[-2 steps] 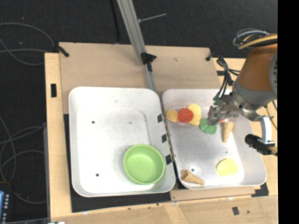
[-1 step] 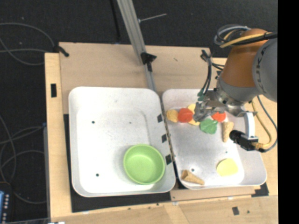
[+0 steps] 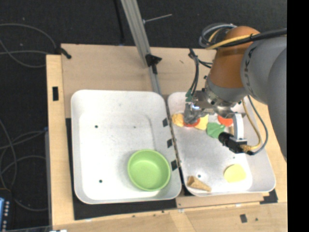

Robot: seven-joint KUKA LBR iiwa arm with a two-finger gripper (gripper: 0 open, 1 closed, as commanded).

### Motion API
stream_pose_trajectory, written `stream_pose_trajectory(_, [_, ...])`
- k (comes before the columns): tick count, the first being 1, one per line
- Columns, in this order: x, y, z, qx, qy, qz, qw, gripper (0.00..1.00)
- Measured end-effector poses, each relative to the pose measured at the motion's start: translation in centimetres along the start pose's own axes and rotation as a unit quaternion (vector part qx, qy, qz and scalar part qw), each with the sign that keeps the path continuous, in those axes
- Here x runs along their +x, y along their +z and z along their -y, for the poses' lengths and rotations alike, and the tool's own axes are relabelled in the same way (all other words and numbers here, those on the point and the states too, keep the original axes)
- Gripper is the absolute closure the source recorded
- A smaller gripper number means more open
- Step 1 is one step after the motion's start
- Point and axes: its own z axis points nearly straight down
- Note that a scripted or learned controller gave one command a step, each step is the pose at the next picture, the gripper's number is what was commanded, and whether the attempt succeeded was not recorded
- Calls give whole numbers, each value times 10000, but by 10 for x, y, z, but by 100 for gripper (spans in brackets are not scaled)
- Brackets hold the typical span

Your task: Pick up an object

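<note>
hand (image 3: 193, 111) low at right bin's (image 3: 256, 185) far-left corner | over orange-yellow toy pile (image 3: 186, 121) | grip state: cannot tell | advice: centre on one piece

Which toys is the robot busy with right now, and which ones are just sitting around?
Busy with:
- gripper, down in the right bin
- the little heap of toys right under it: yellow piece, orange-red piece, green piece

Just sitting around:
- green bowl in the left bin
- yellow round piece
- tan wedge
</note>
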Motion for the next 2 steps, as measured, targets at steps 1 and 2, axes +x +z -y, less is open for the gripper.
stream_pose_trajectory(1, [47,-19,-5,-4,-2,-4,10000,100])
stream_pose_trajectory(2, [90,-28,-22,-1,-2,-3,10000,100])
